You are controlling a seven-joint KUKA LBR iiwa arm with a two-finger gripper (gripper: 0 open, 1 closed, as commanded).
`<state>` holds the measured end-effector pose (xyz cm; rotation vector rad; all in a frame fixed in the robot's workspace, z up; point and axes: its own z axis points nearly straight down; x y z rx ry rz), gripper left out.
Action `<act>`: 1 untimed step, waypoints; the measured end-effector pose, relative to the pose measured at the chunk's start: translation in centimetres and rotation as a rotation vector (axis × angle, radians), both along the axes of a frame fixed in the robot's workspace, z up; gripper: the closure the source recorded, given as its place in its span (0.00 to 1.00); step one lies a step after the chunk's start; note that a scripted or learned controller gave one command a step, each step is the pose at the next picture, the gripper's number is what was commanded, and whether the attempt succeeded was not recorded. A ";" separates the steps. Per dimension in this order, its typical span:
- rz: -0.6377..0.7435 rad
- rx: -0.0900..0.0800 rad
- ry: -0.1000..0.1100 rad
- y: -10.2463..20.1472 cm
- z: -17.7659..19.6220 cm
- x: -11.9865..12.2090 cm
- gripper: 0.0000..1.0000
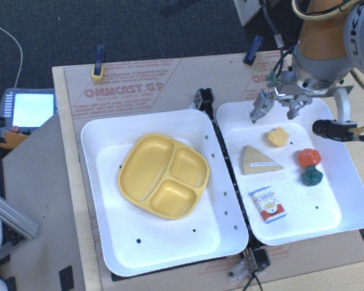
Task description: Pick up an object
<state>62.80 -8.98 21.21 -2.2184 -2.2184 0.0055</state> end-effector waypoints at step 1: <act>-0.001 0.000 0.000 -0.4 -5.7 0.8 0.00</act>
